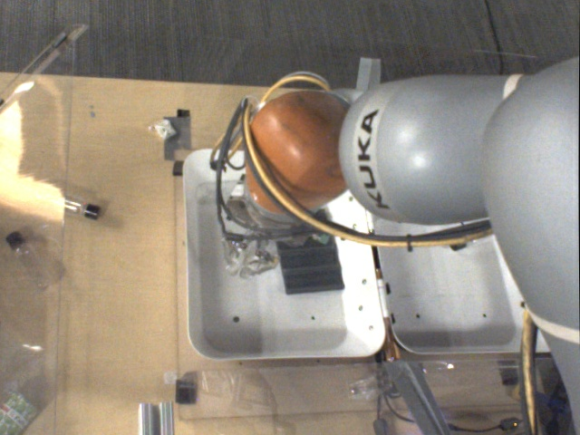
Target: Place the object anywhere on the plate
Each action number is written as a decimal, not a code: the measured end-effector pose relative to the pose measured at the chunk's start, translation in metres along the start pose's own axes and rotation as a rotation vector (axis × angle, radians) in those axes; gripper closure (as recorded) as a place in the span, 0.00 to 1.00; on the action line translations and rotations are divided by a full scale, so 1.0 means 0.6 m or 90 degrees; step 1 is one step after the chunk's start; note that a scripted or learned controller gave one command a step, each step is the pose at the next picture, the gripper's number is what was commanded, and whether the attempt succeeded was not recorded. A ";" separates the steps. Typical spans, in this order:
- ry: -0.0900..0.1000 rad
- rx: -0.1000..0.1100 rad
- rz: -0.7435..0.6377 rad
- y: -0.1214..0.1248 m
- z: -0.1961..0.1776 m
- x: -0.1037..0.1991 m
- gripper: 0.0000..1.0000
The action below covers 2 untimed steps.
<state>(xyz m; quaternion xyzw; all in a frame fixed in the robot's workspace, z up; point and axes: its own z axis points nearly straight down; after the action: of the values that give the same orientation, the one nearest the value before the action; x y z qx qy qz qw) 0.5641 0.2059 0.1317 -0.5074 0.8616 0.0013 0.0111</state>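
Observation:
My arm reaches in from the right and hangs low over the left bin [272,333]. The orange band [294,157] and the grey wrist hide much of the bin's far half. My gripper [249,254] points down near the bin floor, left of centre, and shows as a pale, glinting cluster under the wrist. A dark grey, ribbed rectangular piece [311,267] lies flat on the bin floor just to the right of the gripper, close beside it. Whether the two touch cannot be made out. What lies under the wrist is hidden.
The right bin [453,320] sits against the left one, mostly covered by the arm. Black and yellow cables [272,202] loop around the wrist. Small black fixtures [181,134] stand on the wooden bench left of the bins, and the left bin's near floor is bare white.

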 end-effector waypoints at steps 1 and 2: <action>0.007 -0.005 -0.128 -0.090 0.057 -0.092 1.00; 0.005 -0.003 -0.184 -0.079 -0.147 -0.078 1.00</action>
<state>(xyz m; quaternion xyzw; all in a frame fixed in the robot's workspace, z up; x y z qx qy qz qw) 0.6265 0.2226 0.2210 -0.6262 0.7796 -0.0005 0.0067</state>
